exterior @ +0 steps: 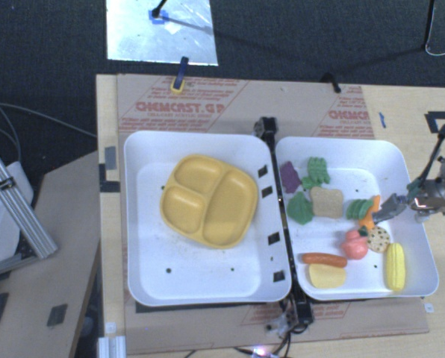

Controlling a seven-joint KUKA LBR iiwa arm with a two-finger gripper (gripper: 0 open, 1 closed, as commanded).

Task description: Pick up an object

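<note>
The right bin (342,155) holds several toy foods: a purple piece (290,176), green pieces (316,170) (300,208), a tan bread slice (328,202), a green item (359,208) beside an orange piece (372,209), a pink-red fruit (355,245), a speckled cookie (378,238), a yellow corn cob (395,265), a red sausage (324,259) and a yellow wedge (327,276). My gripper (389,207) reaches in over the bin's right side, just right of the orange piece and above the cookie. Nothing is visibly held.
The left bin (144,274) carries a yellow divided plate (208,200). A black divider (276,207) runs between the bins. The bins rest on cardboard (207,107). A metal frame (13,200) stands at far left.
</note>
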